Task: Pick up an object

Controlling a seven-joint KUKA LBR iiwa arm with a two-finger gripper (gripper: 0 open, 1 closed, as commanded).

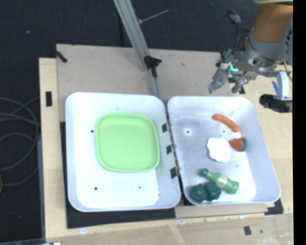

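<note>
Camera view: gripper seemingly open above right bin.

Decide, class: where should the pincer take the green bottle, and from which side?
Grip the bottle across its body, coming from above. It lies flat, neck pointing up-left, so the fingers should close across its width. Stay toward the neck: a dark green toy crowds its lower side.

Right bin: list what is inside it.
The right bin holds a sausage, strawberry, white lump, green bottle and dark green lump. Anything beneath them is covered.
</note>
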